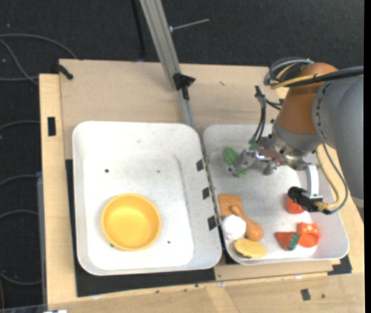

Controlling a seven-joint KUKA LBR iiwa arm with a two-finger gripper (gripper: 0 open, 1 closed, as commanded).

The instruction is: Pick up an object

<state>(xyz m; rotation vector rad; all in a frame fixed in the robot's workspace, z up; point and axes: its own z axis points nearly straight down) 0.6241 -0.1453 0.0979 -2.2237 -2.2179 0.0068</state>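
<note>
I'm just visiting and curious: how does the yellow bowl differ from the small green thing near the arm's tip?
The yellow bowl is round, wide and much bigger; the green object is small and irregular. The bowl sits in the left bin, far from the arm; the green object lies in the right bin, right beside the gripper. Whether it is gripped, I cannot tell. Both rest in shallow white bins.

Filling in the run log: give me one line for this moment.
arm: over right bin | gripper: at green object | hold: unclear | left bin: yellow bowl
</note>
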